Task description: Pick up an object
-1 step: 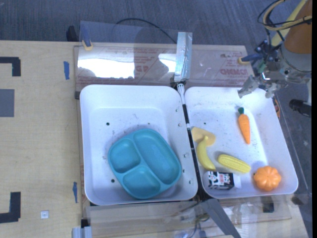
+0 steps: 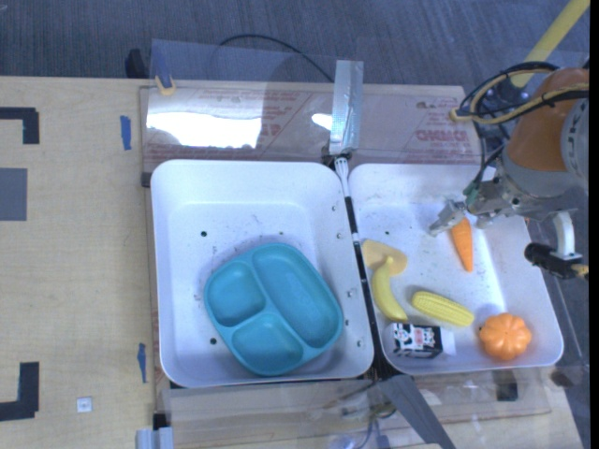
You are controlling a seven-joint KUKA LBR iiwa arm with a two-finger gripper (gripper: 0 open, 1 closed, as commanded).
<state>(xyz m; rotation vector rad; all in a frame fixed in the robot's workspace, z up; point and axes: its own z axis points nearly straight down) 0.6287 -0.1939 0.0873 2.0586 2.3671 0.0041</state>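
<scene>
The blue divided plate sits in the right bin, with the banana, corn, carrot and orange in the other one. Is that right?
Not quite. The camera view shows the blue divided plate in the left bin, not the right. The banana, corn, carrot and orange do lie in the other bin, the right one.

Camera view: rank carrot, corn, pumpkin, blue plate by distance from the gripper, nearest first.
1. Carrot: right bin, just below the gripper.
2. Corn: right bin, middle front.
3. Pumpkin: right bin, front right corner; only slightly farther than the corn.
4. Blue plate: left bin.
</scene>
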